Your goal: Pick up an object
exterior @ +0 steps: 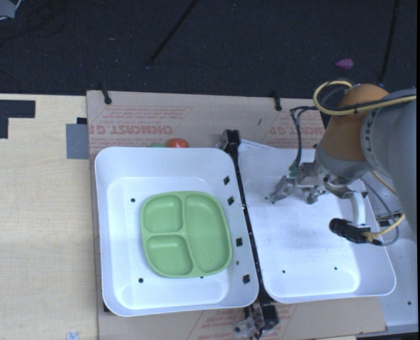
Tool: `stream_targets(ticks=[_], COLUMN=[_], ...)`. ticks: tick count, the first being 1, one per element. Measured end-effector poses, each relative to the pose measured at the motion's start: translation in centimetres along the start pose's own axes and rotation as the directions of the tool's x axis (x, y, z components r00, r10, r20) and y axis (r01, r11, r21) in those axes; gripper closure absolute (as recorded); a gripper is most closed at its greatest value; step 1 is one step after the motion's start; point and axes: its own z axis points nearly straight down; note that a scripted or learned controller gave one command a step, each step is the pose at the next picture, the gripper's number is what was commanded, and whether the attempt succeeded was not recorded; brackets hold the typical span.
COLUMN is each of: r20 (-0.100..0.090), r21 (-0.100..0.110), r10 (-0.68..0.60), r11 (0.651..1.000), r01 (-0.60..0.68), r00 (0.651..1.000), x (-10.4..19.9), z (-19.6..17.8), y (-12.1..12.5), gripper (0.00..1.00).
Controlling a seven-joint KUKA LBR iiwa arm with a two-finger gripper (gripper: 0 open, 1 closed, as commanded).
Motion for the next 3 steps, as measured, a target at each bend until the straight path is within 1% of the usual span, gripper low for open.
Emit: stream_targets(ticks=[1, 2, 3], r20=[0.0, 0.001, 0.001], r21=[0.0, -0.007, -0.006], r10=[0.001, -0.001, 0.003], r11=[1.0, 1.0, 1.0], r01=[-0.001, 0.001, -0.003], r00=[1.0, 1.0, 1.0], x=[0.0, -0.2, -0.6], z=[-1.1, -7.2, -12.2], y=[0.0, 0.6, -0.3], gripper=[1.0, 1.0, 1.0])
